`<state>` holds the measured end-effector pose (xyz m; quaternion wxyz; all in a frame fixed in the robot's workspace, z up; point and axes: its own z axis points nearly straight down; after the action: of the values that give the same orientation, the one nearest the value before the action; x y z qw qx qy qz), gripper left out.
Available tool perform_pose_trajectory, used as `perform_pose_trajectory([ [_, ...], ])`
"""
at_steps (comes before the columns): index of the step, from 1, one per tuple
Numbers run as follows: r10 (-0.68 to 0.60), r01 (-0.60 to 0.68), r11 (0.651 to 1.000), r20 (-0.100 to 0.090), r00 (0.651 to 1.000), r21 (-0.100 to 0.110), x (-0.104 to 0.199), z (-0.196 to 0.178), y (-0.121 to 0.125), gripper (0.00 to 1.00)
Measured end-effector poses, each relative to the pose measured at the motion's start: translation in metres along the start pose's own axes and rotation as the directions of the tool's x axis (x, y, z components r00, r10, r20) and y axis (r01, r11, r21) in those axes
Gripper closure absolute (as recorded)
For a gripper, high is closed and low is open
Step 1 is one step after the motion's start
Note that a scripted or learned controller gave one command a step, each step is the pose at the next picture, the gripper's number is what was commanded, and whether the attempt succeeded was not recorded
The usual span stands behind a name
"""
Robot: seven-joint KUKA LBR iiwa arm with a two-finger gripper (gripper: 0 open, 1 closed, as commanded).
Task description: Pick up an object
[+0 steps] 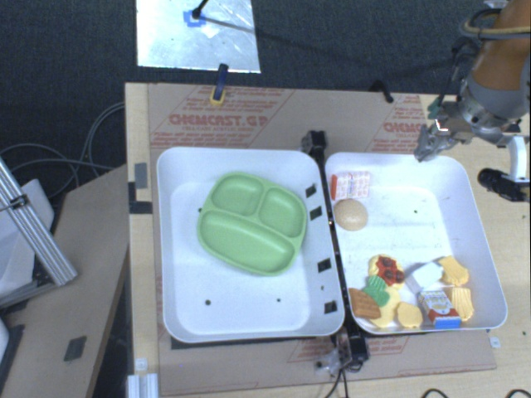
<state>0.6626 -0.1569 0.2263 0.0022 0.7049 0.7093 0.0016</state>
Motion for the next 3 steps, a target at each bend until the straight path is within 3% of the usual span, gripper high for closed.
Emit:
perform_pose_trajectory([
  [3, -0.003, 0.003, 1.000, -0.003, 1.000, 0.007, 0.145, -0.008, -0.098, 1.00],
])
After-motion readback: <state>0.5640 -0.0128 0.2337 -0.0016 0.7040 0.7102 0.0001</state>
